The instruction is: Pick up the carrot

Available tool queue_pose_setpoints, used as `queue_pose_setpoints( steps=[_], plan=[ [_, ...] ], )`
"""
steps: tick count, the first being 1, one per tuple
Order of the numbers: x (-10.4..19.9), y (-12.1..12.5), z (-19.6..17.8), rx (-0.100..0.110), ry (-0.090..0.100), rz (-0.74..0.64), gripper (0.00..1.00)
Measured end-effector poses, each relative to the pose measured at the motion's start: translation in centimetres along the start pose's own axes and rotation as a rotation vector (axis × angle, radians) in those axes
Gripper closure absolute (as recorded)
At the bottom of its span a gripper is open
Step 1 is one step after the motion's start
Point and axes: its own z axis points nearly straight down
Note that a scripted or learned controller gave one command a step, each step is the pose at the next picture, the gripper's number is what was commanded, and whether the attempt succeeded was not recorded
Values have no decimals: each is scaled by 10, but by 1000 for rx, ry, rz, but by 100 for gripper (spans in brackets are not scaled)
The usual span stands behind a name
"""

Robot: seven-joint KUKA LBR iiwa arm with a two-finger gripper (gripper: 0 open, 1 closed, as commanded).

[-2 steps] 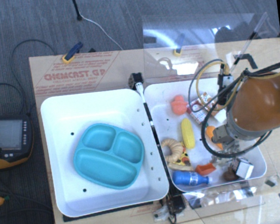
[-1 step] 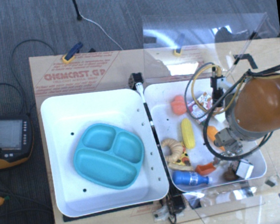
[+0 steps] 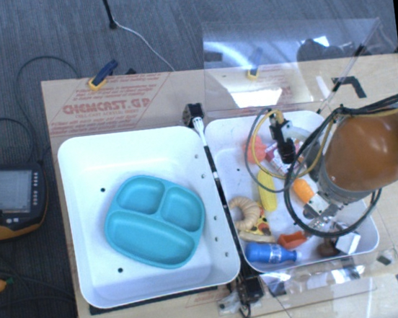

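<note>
arm [image 3: 362,151]: reached over the right bin [image 3: 232,187]
carrot [image 3: 303,191]: lay beside the wrist
fingers: hidden, state could not be told

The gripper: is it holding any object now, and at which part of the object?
It cannot be told. The arm hides the gripper over the right bin; an orange piece, perhaps the carrot, shows beside it.

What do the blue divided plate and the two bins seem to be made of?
The blue divided plate looks like moulded plastic with a matte to satin finish: one even colour, soft rounded compartment edges. The left bin and right bin look like thin white plastic, smooth with a mild sheen; this is probable, not certain.
</note>
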Motion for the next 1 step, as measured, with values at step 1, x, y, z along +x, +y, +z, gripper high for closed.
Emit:
queue_pose_setpoints(
  steps=[1],
  plan=[
    [-1,-2,-7,0,-5,4,100]
  ],
)
